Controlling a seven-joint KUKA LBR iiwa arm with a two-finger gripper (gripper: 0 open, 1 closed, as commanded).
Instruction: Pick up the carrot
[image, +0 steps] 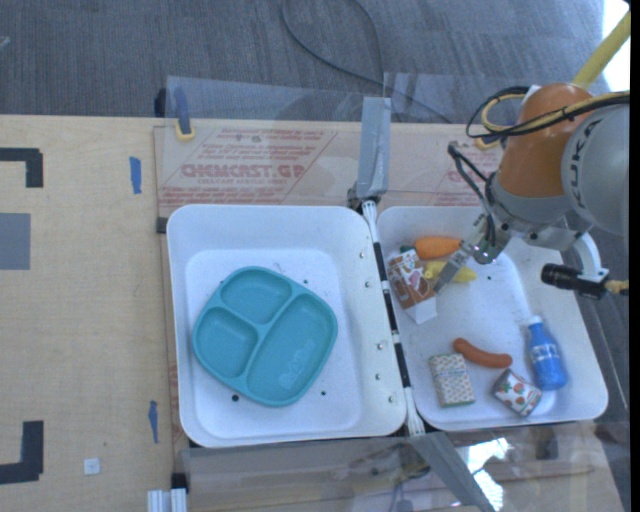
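Gripper (455, 268) reaching down into the right bin (590, 400).
Whether its jaws are apart or together is impossible to tell; the carrot (437, 246) is lying just above-left of the tip, near the bin's back wall, beside a yellow item (438, 271).

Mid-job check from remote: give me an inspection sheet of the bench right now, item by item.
Surface: two white bins side by side, left bin and right bin, on a wooden bench.
Job's things: carrot lies at the right bin's far left, not lifted.
Clutter: teal divided plate in the left bin; in the right bin a sausage, blue bottle, printed carton, two small packets, a yellow item by the carrot.
Grippers: gripper low beside the carrot; grasp unclear.
Cables: dark cable on the floor; yellow and black leads on the arm.
Surroundings: grey carpet, blue tape marks.
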